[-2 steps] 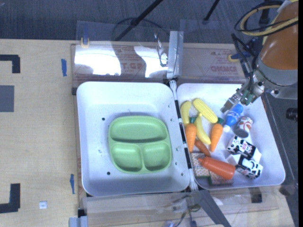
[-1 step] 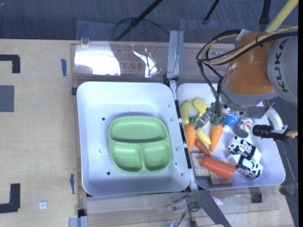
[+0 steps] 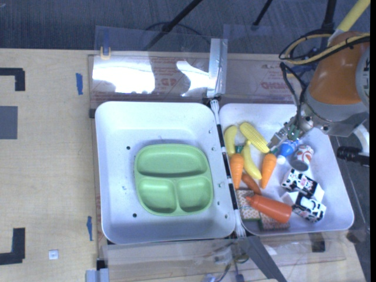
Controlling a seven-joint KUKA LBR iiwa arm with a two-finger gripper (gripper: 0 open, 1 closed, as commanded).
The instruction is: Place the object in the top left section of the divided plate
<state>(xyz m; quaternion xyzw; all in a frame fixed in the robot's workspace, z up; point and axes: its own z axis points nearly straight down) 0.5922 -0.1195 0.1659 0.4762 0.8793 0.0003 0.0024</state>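
I see a dark blue-grey floor across the top, crossed by black stand legs, and below it a pale wooden bench [image 3: 47, 175] marked with black corner brackets and short strips of blue tape. Two shallow white bins sit side by side on it, a clear sheet taped up behind them. The left bin [image 3: 117, 128] holds the green divided plate [image 3: 173, 178], roughly centred, one long section across its far side and two smaller ones nearer me (all three bare). The right bin [image 3: 335, 175] holds the toy food, crowded toward the divider: a corn cob [image 3: 253, 136] and a banana [image 3: 252, 163] at the far end, two carrots [image 3: 236, 169] below them, a red-orange sausage-like piece [image 3: 271, 207] nearest me, and two black-and-white blocks [image 3: 301, 183] to its right. The grey arm with its orange band [image 3: 335, 78] enters at upper right. Its gripper [image 3: 289, 135] hangs low over the right bin, beside the corn; I cannot tell how its fingers stand.
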